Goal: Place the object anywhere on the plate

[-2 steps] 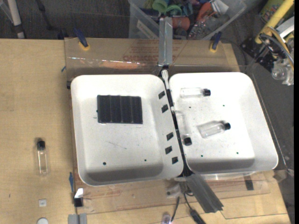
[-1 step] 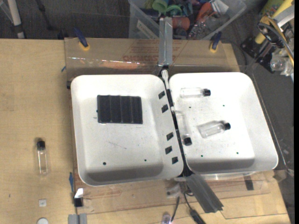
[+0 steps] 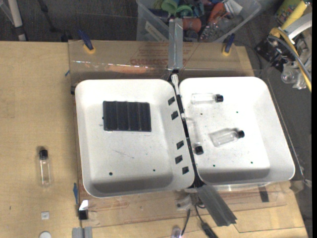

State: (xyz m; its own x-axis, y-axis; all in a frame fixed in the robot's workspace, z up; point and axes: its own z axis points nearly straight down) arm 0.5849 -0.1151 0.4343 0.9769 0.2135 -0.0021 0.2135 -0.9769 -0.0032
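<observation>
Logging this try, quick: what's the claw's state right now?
Claw: its state cannot be told from the camera view; clear vials lie loose in the right bin.

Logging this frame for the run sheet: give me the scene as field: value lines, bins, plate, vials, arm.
left bin: holds a dark ribbed plate, lying flat toward the far left
right bin: holds three clear vials with black caps
vial 1: far side, on its side, cap pointing right
vial 2: mid bin, on its side, cap pointing right
vial 3: against the divider edge, cap toward the camera
loose vial: on the bench left of the bins, cap away from camera
plate load: nothing on it
task state: not yet done
</observation>
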